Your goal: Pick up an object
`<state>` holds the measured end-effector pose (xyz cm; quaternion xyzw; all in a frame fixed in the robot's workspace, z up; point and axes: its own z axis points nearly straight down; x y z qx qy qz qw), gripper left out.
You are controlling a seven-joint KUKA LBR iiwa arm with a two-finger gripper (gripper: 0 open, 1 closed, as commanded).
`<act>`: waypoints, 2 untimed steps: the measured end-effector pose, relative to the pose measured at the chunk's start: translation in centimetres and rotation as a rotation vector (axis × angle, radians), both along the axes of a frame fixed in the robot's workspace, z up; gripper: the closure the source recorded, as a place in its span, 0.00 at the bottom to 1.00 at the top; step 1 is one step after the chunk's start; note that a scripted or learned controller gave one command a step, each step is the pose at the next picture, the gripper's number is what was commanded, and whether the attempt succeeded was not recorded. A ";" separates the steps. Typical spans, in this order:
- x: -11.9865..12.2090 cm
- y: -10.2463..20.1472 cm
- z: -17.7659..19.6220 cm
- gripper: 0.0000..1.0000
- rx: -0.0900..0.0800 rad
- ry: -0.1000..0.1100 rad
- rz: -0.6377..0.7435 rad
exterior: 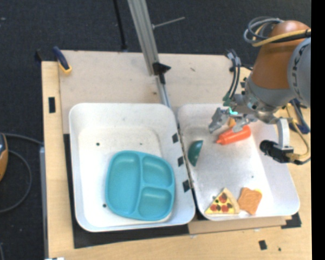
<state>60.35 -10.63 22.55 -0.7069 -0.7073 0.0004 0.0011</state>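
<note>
One fixed camera high above the bench (108,80), angled down over both white bins (81,118).

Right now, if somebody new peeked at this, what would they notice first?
Probably the big turquoise plastic divided plate lying in the left white bin. Next, the grey-and-orange robot arm's gripper poised over the right white bin, right by an orange toy carrot; a toy pizza slice sits near that bin's front edge.
</note>
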 end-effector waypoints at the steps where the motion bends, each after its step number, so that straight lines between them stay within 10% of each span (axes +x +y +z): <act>1: 0.1 0.0 0.1 0.00 0.000 -0.003 0.000; 2: 0.1 -0.3 -6.2 0.00 -0.002 0.002 0.000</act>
